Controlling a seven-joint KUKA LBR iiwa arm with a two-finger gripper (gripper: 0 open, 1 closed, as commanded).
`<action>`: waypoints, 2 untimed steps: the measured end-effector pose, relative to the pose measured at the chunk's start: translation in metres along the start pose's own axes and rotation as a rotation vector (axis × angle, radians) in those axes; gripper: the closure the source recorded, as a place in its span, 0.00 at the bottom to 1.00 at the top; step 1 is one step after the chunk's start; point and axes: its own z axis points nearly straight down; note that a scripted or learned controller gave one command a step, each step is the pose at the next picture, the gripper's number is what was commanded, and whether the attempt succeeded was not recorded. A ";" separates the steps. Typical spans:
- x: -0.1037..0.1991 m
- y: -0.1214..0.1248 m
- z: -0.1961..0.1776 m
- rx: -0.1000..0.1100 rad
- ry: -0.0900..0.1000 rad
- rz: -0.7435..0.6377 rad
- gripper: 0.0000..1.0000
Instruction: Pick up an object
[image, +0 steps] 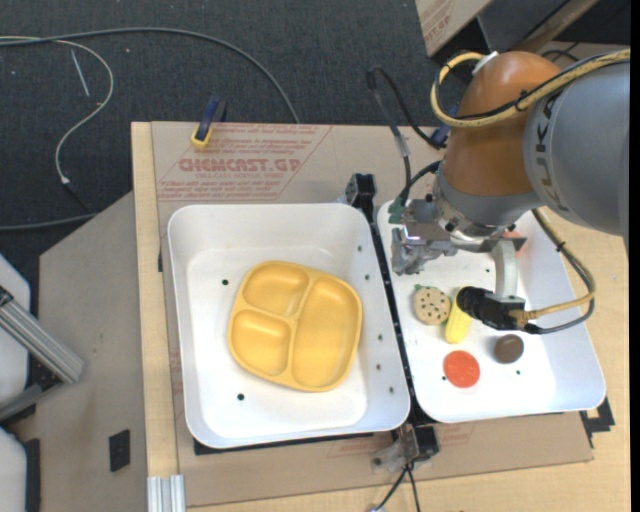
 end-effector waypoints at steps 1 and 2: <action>0.054 -0.014 0.002 0.000 0.000 -0.001 1.00; 0.050 -0.013 0.002 -0.001 -0.002 0.005 0.00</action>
